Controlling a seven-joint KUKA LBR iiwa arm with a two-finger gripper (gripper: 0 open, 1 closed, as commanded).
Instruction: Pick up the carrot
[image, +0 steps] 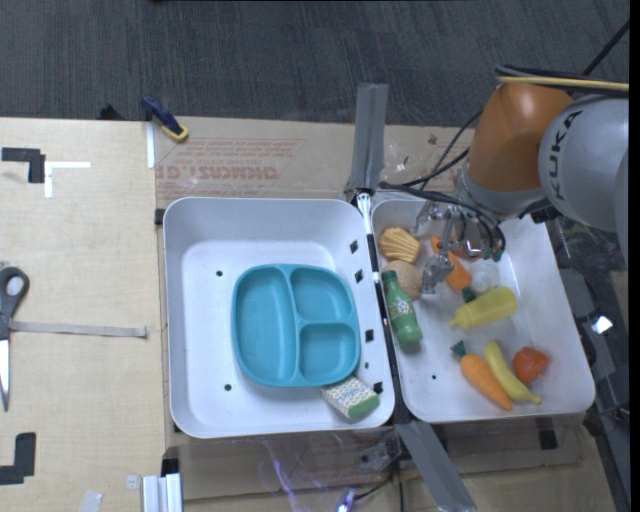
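Observation:
An orange carrot (485, 381) with a dark green top lies near the front of the right bin (560, 262), beside a yellow banana (510, 373). My gripper (446, 262) hangs low over the back of that bin, well behind the carrot. A second small orange piece (457, 274) lies right at the gripper, partly hidden by it. Whether that piece is touched I cannot tell.
The right bin also holds a green bottle (403, 310), a tan ridged shell-shaped piece (399, 243), a yellow squash-like piece (484, 308) and a red tomato (531, 363). The left bin (190, 300) holds a blue divided plate (296, 325) and a small sponge block (352, 398).

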